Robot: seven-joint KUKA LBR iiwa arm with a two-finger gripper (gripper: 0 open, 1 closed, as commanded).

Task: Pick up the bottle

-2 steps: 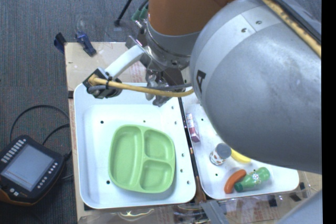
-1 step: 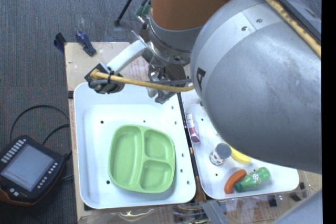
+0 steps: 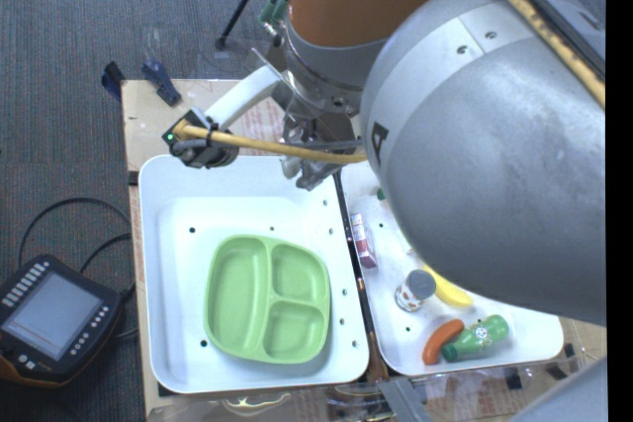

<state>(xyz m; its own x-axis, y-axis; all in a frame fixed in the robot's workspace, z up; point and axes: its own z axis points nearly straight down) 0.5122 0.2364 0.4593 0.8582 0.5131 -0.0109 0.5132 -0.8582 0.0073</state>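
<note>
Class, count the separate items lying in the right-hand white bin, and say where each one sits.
4 visible: a pink packet by the left wall, a small can mid-bin, a yellow banana beside it, a carrot and green bottle near the front. Correction: 5. The arm may hide more.

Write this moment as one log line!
gripper: above bins' top edge, no hold seen | bottle: lying in right bin | tray: left bin

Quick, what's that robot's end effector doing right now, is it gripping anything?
End effector: up at the far edge between the two bins, nothing visibly in it; open or closed cannot be told. The green bottle lies in the right bin.
</note>
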